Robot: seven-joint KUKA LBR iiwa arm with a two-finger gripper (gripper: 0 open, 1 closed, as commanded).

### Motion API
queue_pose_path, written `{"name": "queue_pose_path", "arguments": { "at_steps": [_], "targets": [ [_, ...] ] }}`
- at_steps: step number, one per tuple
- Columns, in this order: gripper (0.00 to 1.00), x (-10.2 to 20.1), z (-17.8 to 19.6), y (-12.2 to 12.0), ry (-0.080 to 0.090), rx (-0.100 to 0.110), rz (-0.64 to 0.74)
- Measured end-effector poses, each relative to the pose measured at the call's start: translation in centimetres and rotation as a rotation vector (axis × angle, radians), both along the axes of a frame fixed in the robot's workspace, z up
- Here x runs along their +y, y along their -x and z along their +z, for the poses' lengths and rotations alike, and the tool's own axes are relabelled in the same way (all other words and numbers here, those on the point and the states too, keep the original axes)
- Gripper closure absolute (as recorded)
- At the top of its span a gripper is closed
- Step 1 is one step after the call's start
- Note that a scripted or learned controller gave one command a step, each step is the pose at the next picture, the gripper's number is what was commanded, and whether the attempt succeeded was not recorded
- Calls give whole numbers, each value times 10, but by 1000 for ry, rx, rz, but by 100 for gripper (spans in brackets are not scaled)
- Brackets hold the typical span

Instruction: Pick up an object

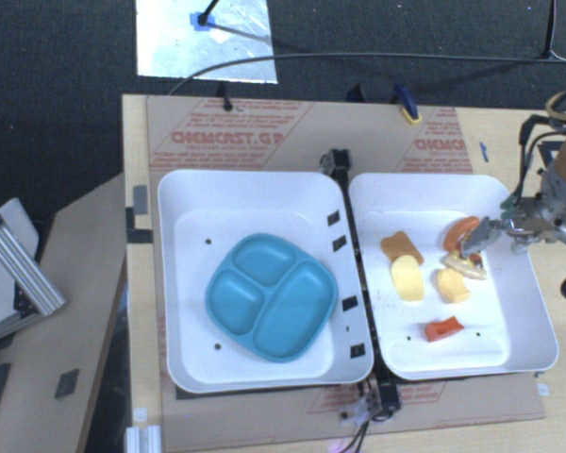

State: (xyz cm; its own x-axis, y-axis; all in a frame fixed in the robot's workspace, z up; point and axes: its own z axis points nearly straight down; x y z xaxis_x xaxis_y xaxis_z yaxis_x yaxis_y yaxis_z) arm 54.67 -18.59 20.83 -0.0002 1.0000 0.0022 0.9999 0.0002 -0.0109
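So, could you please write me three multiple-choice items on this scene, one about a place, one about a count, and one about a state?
1. Where does the blue divided plate lie?
A. In the left bin
B. In the right bin
C. On the cardboard behind the bins

2. How many compartments does that plate have?
A. Two
B. Three
C. Five

3. Where is the end effector?
A. Above the plate
B. Over the far right part of the right bin, by the orange piece
C. Over the foil sheet

Answers: 1 A, the plate rests in the left bin. 2 B, ridges split it into three wells. 3 B, its tip sits beside the orange piece.
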Motion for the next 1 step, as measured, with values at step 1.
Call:
{"name": "queue_pose_path", "arguments": {
  "at_steps": [1],
  "targets": [
    [0, 1, 7, -3, 3, -12, 4]
  ]
}}
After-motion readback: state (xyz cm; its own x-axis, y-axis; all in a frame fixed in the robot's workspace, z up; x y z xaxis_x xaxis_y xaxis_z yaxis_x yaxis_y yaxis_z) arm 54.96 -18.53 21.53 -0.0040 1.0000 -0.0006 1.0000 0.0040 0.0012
